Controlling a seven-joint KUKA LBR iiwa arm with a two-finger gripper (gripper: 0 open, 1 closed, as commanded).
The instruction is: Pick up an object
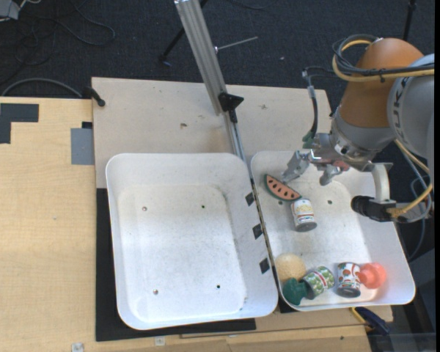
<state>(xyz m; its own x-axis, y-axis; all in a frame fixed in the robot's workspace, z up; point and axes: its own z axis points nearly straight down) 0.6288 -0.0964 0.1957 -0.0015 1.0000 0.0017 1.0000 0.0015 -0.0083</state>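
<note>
In the right bin (385, 251) lie a watermelon slice (281, 188), a small white can (303, 215), a pale yellow ball (290, 265), a dark green toy (296, 292), a green-banded can (319, 280), a red-labelled can (347, 279) and an orange-red piece (372, 275). My gripper (313, 168) hangs over the far end of that bin, just right of and above the watermelon slice. Its two fingers stand spread apart, with nothing between them.
The left bin (125, 189) sits beside the right one, with small black clips (257, 230) along the shared edge. A slanted aluminium bar (205, 57) rises behind the bins. A tan bench surface (37, 218) lies to the left.
</note>
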